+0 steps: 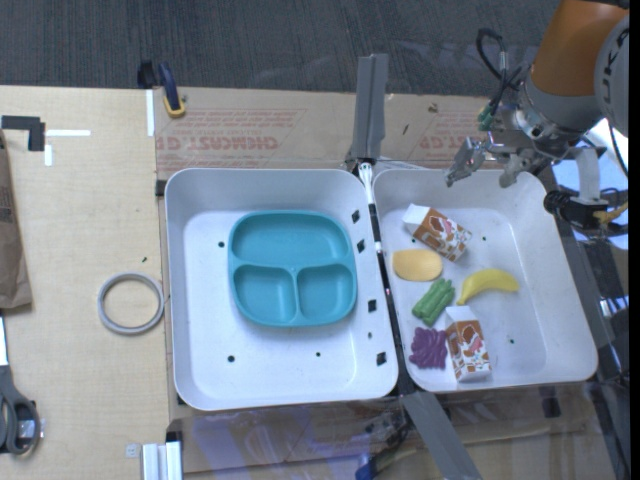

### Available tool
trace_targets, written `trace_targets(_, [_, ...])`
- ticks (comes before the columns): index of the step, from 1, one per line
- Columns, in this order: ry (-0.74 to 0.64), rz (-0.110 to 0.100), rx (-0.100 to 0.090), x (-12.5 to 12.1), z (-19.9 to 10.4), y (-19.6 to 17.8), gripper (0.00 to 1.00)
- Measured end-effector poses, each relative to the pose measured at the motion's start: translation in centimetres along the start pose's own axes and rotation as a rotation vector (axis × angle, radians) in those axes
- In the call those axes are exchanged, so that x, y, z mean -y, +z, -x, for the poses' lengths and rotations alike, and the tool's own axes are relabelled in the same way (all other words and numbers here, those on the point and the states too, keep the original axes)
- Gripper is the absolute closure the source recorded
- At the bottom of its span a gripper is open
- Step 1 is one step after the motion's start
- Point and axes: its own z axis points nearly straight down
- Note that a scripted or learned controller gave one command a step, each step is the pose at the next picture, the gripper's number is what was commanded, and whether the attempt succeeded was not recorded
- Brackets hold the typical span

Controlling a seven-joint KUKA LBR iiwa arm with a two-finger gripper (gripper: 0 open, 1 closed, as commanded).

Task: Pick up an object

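Wooden bench (80, 228), flat, pale grain; carrying two shallow white bins side by side, presumably one source, one drop-off. Grey arm with orange band (580, 28) reaching in from the right, parked above the right bin's far rim, likely staging before a descent.

Left bin (190, 298), well left of the fingers, smooth moulded plastic, rounded corners. Holding a teal compartment plate (294, 268), glossy, three wells, lying flat at centre.

Right bin (540, 268), directly below and toward the camera from the fingers, same white plastic; task candidates clustered here, all loose and apart from the fingers.

Fingers (488, 165): two slim metal prongs spread well apart, open, nothing between them, hovering over the far rim.

Candidates, largest first:
- carton by front wall (468, 348), boxy, printed, farthest from the fingers.
- second carton (440, 233), tilted, nearest below the fingers.
- toy banana (488, 284), yellow, curved, smooth, below-right.
- yellow oval piece (417, 265), rounded, matte, touching or just beside the near carton; cannot tell which.
- green pod (434, 300), ribbed, slanted.
- purple grape bunch (429, 348), bumpy, just beside the far carton.

Grey tape ring (131, 302) on bare bench, far left.

Judgement: no grasp yet; nearest carton the easiest reach.
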Motion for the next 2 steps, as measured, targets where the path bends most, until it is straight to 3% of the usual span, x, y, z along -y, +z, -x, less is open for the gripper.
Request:
trace_targets(1, [-0.079, 0.000, 0.000, 2.3, -2.6, 12.0, 0.00])
trace_targets(2, [0.085, 0.001, -0.001, 3.1, -2.1, 13.4, 0.00])
